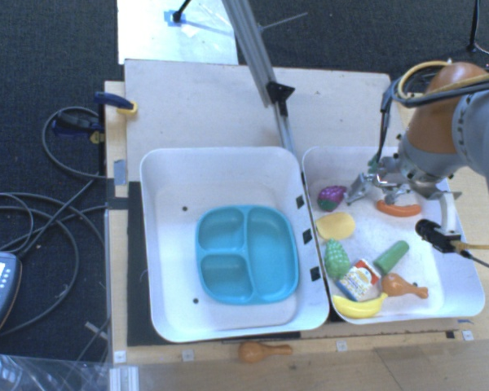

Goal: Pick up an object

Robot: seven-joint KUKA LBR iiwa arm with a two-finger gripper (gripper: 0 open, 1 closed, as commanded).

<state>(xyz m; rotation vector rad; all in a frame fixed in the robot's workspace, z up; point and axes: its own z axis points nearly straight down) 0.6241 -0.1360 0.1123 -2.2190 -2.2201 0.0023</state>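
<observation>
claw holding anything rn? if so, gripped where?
Nothing held. The claw hangs over the right bin, between the purple grapes and the orange carrot, with nothing between its fingers.

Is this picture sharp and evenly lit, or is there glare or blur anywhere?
Camera view: mostly sharp and evenly lit; bright glare washes out the pale floor patch at the top; soft shadows lie under the blue divided plate; the arm looks slightly soft.

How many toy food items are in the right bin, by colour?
Purple: 1, grapes
Orange: 1, carrot-like piece
Yellow: 2, lemon-like piece, banana
Green: 2, bumpy piece, cucumber
Brown: 1, drumstick
Multicolour: 1, small carton
Total: 8
</observation>
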